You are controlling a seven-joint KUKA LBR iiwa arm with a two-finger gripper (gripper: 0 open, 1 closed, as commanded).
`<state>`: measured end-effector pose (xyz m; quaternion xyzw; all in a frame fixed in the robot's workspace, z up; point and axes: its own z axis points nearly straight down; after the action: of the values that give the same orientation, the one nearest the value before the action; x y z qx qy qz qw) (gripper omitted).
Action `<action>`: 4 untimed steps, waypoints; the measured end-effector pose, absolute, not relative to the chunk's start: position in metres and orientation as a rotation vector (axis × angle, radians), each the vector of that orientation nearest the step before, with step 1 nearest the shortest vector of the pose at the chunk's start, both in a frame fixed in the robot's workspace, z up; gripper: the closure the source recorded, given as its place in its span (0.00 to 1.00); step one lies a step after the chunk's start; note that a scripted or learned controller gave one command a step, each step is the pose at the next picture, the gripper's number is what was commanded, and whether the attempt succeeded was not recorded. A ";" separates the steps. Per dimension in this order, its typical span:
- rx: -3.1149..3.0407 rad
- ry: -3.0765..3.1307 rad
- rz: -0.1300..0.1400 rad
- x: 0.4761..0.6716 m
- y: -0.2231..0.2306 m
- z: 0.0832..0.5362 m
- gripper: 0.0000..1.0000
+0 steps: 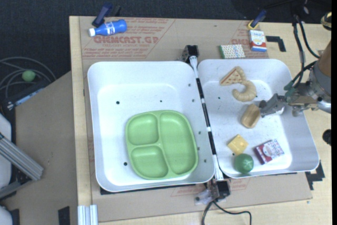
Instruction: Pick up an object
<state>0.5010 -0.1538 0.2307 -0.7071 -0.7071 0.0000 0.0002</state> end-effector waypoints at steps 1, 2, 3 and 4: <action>-2.222 -2.223 -0.001 0.538 -0.151 0.085 0.00; -2.225 -2.222 -0.002 0.538 -0.152 0.094 1.00; -2.220 -2.224 -0.002 0.573 -0.101 0.084 1.00; -2.221 -2.223 -0.003 0.558 -0.041 0.185 1.00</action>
<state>0.5580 -0.0409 0.1854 -0.7067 -0.7076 -0.0011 -0.0004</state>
